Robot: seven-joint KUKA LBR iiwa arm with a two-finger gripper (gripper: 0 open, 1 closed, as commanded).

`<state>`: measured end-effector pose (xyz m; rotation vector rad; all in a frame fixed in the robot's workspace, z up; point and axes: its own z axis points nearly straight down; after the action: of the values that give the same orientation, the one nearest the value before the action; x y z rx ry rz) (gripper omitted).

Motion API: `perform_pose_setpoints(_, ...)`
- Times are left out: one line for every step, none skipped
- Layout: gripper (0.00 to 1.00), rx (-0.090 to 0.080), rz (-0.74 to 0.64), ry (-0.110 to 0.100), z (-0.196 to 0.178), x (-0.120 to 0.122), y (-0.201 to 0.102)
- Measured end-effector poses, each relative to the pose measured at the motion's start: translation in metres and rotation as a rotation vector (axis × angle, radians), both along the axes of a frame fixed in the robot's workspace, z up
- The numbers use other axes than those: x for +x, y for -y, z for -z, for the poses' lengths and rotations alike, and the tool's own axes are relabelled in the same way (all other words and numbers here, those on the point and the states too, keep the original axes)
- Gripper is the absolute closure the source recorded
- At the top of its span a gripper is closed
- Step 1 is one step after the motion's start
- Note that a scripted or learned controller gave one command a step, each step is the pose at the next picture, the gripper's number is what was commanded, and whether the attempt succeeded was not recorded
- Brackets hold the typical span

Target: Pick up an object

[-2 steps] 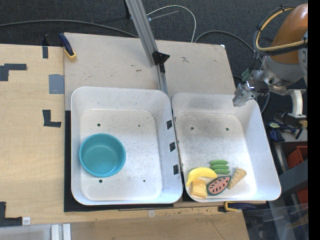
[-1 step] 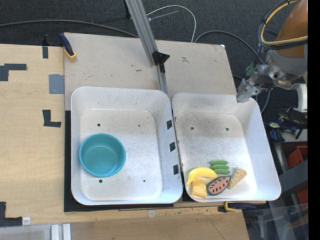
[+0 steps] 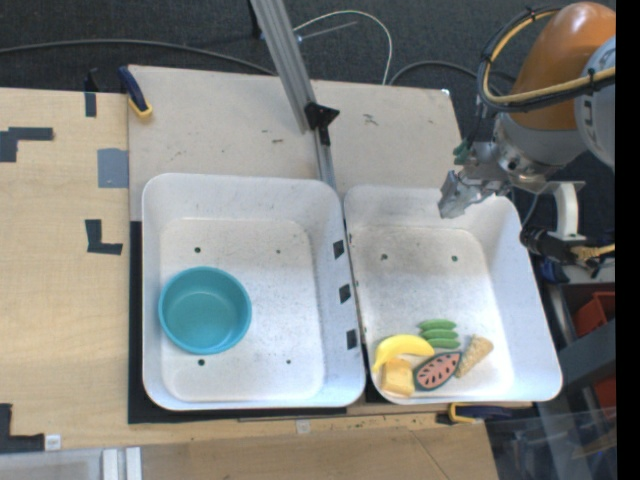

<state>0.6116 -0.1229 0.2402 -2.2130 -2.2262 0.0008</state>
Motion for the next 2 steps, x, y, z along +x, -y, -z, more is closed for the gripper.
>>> perform_pose_setpoints(1.00, 0.001, -0.002, 0.000, -0.005, -0.011, -0.060)
perform_pose_setpoints(1.00, 0.000, -0.001, 0.000, -0.011, -0.017, -0.111)
